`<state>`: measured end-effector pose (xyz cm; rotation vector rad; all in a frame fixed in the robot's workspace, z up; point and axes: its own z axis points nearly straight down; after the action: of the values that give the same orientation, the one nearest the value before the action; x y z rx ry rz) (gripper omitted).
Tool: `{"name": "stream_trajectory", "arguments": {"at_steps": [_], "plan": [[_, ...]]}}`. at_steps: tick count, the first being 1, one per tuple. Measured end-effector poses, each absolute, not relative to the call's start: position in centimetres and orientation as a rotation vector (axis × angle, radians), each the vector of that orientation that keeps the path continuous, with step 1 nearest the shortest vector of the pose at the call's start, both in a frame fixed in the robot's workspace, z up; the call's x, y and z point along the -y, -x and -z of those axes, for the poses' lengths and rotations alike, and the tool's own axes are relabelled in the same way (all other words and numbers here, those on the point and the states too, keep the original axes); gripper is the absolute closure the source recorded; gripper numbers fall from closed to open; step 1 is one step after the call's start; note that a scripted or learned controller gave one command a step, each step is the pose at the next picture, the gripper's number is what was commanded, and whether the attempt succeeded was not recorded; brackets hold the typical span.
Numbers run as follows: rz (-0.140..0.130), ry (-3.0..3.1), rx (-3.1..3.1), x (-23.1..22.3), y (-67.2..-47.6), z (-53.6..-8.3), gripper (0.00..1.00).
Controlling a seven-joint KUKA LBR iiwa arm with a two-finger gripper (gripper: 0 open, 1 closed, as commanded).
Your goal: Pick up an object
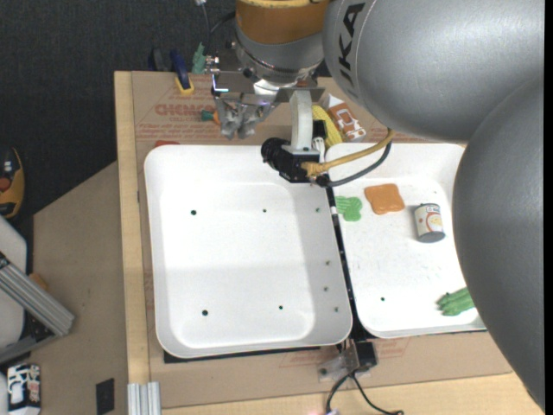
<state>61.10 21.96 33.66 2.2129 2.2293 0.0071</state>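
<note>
My gripper (238, 121) hangs under the orange band of the arm, above the cardboard just behind the back edge of the left bin (173, 232). Nothing shows held in it. The loose objects lie in the right bin (406, 318): a small green piece (348, 207) by the dividing wall, an orange flat piece (384, 199), a small grey can (427, 222) lying on its side, and a green leafy item (455, 301) at the front right. A yellow object (325, 126) and an orange-and-white packet (346, 121) sit at the back, partly hidden by the arm.
A black fitting (282, 159) with a tan cable (363, 156) hangs over the back rims where the bins meet. Small blue, yellow and green items (183, 69) sit at the bench's back left corner. The grey arm covers the upper right of the view.
</note>
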Motion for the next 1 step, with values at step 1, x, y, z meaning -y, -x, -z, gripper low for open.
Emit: {"name": "stream_trajectory", "arguments": {"at_steps": [1], "plan": [[-0.008,-2.223,-2.211,-14.62,-65.81,-36.80,1.00]]}}
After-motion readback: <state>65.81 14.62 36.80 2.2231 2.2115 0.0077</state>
